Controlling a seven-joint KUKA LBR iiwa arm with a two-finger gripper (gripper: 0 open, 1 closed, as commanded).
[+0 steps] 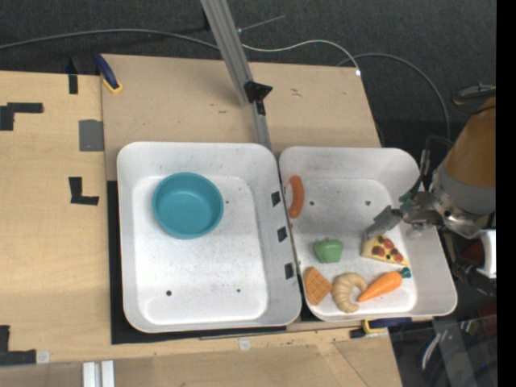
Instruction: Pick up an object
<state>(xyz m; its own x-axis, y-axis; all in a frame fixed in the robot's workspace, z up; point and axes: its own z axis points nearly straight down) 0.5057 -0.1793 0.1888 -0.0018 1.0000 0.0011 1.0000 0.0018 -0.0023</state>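
The right bin holds several toy foods. An orange sausage lies by its left wall and a green pepper sits near the middle. A waffle, a croissant and a carrot lie along the front. A pizza slice rests at the right. My gripper hangs low over the right side of this bin, just above and behind the pizza slice, and I see nothing held in it.
A teal bowl stands in the left bin. A metal pole slants across the bench behind the bins. Cables run over the dark floor at the back and right.
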